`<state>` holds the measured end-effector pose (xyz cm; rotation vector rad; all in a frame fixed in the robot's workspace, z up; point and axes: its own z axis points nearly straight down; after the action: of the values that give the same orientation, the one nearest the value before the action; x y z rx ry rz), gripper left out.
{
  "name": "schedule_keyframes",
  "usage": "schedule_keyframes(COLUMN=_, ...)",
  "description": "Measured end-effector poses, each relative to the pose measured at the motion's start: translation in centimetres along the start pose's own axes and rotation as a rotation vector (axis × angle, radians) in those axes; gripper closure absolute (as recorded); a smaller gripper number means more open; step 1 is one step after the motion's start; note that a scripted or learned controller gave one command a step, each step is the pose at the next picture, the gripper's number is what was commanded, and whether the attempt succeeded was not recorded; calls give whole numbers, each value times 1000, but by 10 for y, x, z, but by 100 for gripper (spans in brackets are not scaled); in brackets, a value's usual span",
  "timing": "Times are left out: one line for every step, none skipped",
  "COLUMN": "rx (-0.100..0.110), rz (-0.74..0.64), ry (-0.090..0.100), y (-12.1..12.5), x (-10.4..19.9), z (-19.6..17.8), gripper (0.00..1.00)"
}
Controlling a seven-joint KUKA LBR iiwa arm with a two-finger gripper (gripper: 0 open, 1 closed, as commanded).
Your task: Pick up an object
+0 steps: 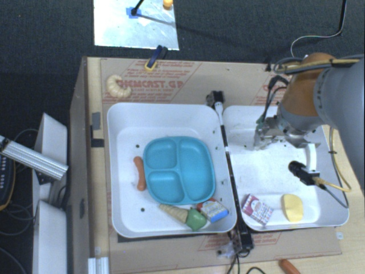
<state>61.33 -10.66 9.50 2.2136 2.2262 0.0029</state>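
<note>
The jaws [263, 140] hang low over the right bin's [239, 170] far edge, their opening impossible to tell, well apart from the yellow block [293, 207] and red packet [257, 209] at its near edge.

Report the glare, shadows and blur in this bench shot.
Camera view: glare washes out the right bin floor and the shiny sheet on the dark floor above the bench; soft shadow lies under the blue plate; the arm's hand looks slightly blurred; the snack packet print is too soft to read.
</note>
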Motion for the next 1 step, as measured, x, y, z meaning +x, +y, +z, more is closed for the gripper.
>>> schedule_keyframes(rx=-2, rz=4, ry=-2, y=-17, x=-19, z=-75, gripper=100)
